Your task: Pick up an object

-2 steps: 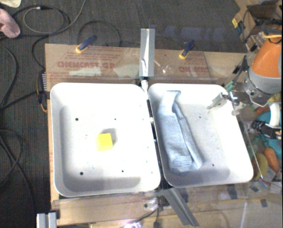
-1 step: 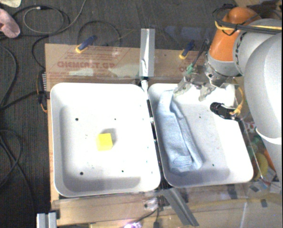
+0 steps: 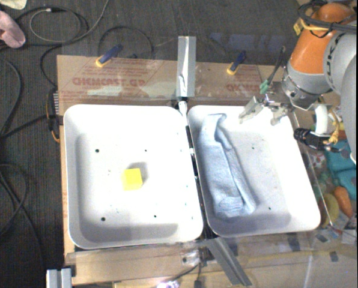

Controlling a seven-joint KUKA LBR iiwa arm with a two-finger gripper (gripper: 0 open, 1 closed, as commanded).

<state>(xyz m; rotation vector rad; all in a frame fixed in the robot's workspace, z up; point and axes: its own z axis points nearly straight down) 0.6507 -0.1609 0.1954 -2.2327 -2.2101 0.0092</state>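
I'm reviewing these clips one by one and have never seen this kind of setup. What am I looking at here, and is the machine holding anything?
This is one camera fixed above a bench, looking down at a slant. The grey and orange thing at the right is a robot arm; its gripper hangs over the far edge of the right bin, jaws spread, with nothing between them. That bin holds a pale blue cloth lying lengthwise. The left bin holds a small yellow block. Nothing has been picked up yet.
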